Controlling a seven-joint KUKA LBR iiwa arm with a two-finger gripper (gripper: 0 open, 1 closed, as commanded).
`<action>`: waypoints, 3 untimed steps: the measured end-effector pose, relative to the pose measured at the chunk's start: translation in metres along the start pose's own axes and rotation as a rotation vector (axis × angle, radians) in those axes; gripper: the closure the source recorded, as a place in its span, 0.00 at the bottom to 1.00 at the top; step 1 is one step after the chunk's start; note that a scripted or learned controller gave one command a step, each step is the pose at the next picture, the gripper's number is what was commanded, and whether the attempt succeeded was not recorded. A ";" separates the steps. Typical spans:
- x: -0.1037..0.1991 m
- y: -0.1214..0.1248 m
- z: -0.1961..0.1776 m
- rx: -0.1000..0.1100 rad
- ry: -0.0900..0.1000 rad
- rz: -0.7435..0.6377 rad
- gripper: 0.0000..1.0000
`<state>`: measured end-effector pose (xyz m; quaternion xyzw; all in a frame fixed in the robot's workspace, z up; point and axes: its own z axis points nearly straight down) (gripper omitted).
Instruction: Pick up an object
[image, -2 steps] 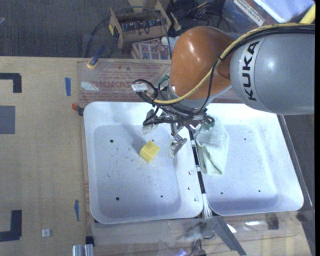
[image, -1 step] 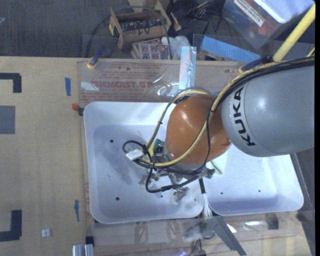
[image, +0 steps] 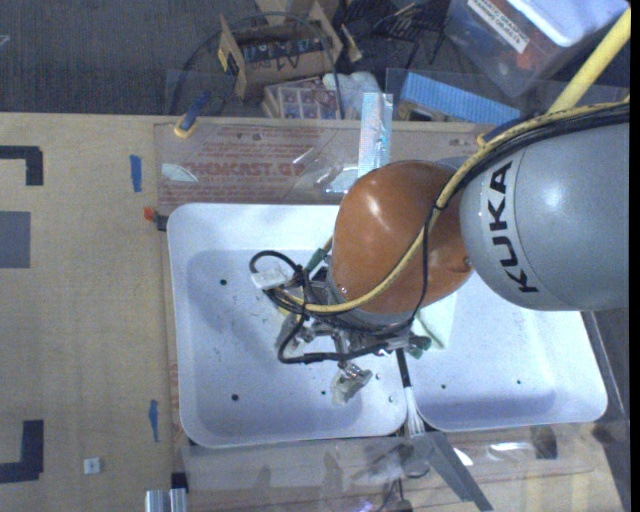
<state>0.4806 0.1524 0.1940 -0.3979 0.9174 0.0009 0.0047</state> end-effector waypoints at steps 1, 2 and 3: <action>-0.036 0.017 0.103 0.006 -0.007 -0.100 0.00; -0.039 0.018 0.091 0.008 -0.016 -0.100 1.00; 0.007 -0.028 0.102 0.004 -0.009 -0.235 1.00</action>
